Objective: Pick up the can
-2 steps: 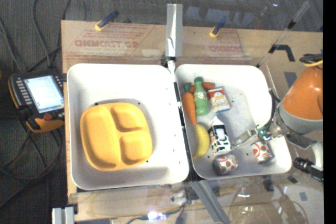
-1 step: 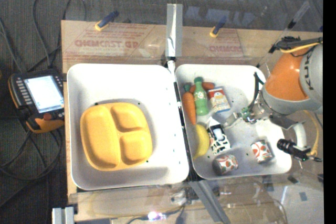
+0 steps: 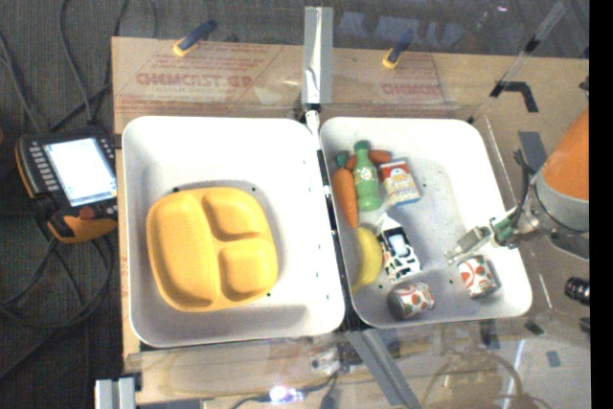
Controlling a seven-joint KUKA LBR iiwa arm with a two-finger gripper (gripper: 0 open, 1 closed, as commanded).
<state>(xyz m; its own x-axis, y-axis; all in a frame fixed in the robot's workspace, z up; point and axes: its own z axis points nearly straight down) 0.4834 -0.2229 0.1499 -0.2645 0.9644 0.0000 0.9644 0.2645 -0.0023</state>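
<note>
While the hand (image 3: 469, 247), its fingers apart and gripping nothing, hangs just beside the can (image 3: 476, 276) lying near the right bin's (image 3: 436, 131) front corner, the approach looks unfinished; next it must descend astride the can and close.

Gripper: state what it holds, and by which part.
Nothing visibly held. The gripper hovers just above a can in the right bin.

We see two small cans in the right bin, each white with red pictures and a silver end, both lying on their sides, one can (image 3: 411, 300) near the front edge, the other can (image 3: 476, 277) beside it to the right
</note>
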